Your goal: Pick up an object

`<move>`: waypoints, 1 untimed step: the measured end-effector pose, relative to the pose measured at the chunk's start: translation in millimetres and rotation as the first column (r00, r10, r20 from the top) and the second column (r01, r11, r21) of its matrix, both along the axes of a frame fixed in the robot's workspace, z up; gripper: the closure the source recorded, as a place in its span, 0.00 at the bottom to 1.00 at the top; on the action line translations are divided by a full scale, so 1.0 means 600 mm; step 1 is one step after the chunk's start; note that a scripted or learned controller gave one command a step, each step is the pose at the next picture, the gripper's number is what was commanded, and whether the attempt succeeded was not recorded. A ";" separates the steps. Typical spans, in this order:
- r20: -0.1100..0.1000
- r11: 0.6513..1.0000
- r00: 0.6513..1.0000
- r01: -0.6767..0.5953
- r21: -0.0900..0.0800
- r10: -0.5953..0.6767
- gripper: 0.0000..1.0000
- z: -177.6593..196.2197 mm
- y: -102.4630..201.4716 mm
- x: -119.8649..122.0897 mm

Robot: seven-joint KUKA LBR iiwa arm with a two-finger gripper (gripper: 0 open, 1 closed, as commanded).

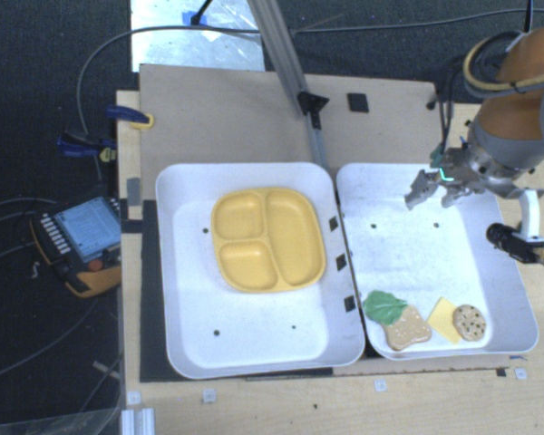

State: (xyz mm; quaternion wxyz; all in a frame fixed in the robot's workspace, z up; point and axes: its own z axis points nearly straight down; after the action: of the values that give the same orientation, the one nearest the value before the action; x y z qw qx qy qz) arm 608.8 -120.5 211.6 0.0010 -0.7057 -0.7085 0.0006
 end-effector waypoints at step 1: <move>0.004 1.000 1.000 -0.001 -0.001 0.001 0.00 0.003 0.000 0.002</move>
State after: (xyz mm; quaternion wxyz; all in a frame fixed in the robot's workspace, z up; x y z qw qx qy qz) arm 609.8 -120.5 213.5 -0.0005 -0.7055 -0.7087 -0.0006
